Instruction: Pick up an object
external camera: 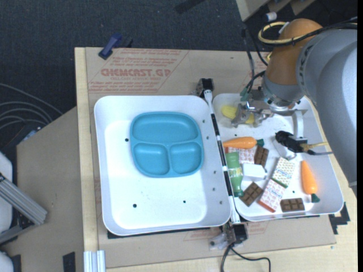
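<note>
My gripper (pixel 248 116) hangs low over the far left corner of the right bin (pixel 334 200), just right of a yellow object (pixel 228 111) lying there. Nothing shows between it and the bin floor that I can make out as held. An orange carrot (pixel 241 143) lies just in front of the gripper. A second carrot (pixel 308 177) rests near the bin's right side. Brown chocolate bars (pixel 251 193) (pixel 292 204), a green packet (pixel 233 166) and pale patterned packets (pixel 273 194) fill the near half of this bin.
The left bin (pixel 108 152) holds a blue divided plate (pixel 166 143). The grey arm with its orange band (pixel 289 55) comes in from the upper right above the right bin. A small blue object (pixel 109 47) lies on the bench behind the bins.
</note>
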You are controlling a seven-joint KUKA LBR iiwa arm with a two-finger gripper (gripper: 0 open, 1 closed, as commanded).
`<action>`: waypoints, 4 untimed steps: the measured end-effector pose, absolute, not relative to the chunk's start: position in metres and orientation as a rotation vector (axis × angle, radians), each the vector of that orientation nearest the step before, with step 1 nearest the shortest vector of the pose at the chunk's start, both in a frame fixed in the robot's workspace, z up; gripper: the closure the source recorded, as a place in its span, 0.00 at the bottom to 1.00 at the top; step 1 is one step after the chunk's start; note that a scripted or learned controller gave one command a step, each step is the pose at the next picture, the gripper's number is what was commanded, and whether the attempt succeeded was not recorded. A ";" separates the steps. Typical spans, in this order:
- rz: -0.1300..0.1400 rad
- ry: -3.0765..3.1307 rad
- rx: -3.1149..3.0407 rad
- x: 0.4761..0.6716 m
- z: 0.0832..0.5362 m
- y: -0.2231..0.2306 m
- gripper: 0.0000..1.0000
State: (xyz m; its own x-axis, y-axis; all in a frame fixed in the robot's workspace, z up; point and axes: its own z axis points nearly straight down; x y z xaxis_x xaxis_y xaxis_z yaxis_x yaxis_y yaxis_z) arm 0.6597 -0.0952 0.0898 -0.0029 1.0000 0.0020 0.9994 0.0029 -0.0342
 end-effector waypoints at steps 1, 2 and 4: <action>-0.004 -2.225 -2.222 0.668 0.240 -0.066 1.00; 0.000 -2.223 -2.221 0.667 0.238 -0.067 0.00; 0.003 -2.218 -2.220 0.666 0.084 -0.102 0.00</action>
